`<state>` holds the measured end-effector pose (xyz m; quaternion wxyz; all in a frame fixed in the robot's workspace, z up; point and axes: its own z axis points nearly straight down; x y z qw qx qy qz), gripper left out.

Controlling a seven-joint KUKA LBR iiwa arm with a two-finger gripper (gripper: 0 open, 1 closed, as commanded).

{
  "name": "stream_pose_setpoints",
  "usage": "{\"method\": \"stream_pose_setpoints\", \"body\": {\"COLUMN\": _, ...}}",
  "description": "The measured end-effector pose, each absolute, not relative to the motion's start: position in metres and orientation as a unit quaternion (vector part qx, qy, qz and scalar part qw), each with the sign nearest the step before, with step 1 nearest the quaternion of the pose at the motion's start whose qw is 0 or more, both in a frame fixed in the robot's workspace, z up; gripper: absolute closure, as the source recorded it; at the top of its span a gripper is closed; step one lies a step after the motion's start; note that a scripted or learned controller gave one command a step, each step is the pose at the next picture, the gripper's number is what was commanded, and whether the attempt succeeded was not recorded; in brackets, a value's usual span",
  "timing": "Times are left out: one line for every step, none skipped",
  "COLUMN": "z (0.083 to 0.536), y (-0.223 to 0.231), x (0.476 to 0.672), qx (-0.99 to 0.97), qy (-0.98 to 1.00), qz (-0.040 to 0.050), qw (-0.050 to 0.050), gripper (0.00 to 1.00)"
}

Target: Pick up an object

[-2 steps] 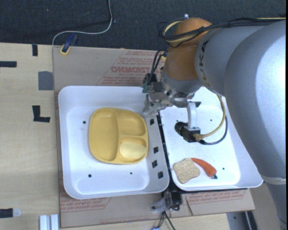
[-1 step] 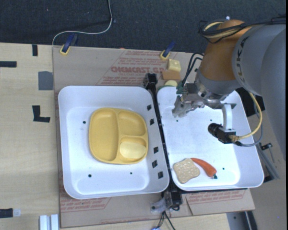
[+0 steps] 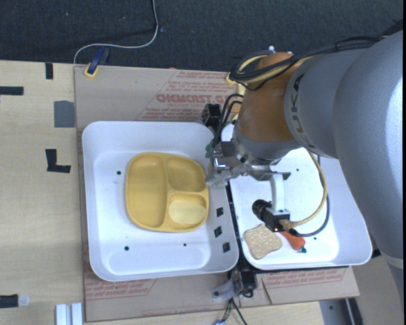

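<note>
Hovering over the left bin's (image 3: 95,202) right edge, gripper (image 3: 220,162): grasp state cannot be told. Yellow plate (image 3: 155,181) mid left bin. Tan toast slice (image 3: 262,242) and orange piece (image 3: 296,241) at right bin's (image 3: 338,208) near-left corner.

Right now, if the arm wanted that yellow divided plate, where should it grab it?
Probably the rim of the yellow plate, at its view-left edge, from straight above. The plate lies flat and looks too wide to span, so only its rim can be pinched. That side has bare left bin floor beside it; the opposite edge crowds the bin wall.
</note>
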<state>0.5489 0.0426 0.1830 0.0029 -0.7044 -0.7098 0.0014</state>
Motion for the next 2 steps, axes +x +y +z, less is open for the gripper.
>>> {"method": "stream_pose_setpoints", "body": {"z": 0.1938, "y": -0.0318, "x": 0.518, "qx": -0.709, "qy": -0.705, "qz": 0.0018, "qw": 0.001, "gripper": 1.0}}
{"method": "stream_pose_setpoints", "body": {"z": 0.1932, "y": -0.0276, "x": 0.5193, "qx": -0.707, "qy": -0.707, "qz": 0.0007, "qw": 0.001, "gripper": 0.0}}
